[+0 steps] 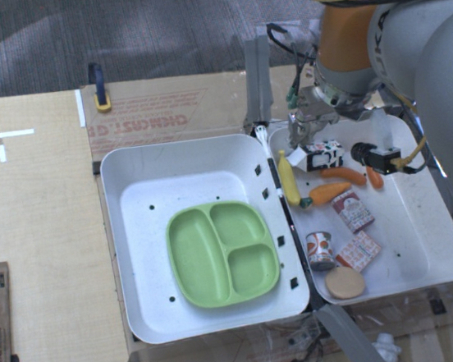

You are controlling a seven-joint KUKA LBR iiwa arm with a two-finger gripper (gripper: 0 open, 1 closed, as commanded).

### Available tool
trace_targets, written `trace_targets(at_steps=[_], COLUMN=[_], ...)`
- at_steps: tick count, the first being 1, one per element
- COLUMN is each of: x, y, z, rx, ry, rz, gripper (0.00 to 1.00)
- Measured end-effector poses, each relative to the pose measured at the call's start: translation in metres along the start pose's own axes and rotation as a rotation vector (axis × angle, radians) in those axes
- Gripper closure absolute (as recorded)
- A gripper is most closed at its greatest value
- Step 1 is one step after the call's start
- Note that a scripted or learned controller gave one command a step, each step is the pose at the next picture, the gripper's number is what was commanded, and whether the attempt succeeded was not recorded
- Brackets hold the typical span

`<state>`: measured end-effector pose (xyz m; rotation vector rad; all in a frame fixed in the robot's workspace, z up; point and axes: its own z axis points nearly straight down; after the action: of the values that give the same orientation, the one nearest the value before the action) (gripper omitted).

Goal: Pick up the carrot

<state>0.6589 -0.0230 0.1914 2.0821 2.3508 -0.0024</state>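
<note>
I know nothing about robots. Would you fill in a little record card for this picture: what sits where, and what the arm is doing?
left bin: holds a green divided plate
right bin: holds the food items
carrot: orange, lying in the right bin beside a yellow banana
other items: a second orange piece, a black-and-white carton, two red-patterned packets, a small can, a tan round disc
arm: grey and orange, over the far end of the right bin
gripper: above the carton, away from the carrot
carrot picked up: not yet
</note>
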Motion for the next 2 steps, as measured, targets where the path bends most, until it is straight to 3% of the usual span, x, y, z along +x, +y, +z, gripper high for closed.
trace_targets(at_steps=[1,2], x=[0.0,-0.102], y=[0.0,-0.093], z=[0.0,0.078], rx=[0.0,0.002], ry=[0.0,0.001], rz=[0.0,-0.164], gripper=[0.0,0.0])
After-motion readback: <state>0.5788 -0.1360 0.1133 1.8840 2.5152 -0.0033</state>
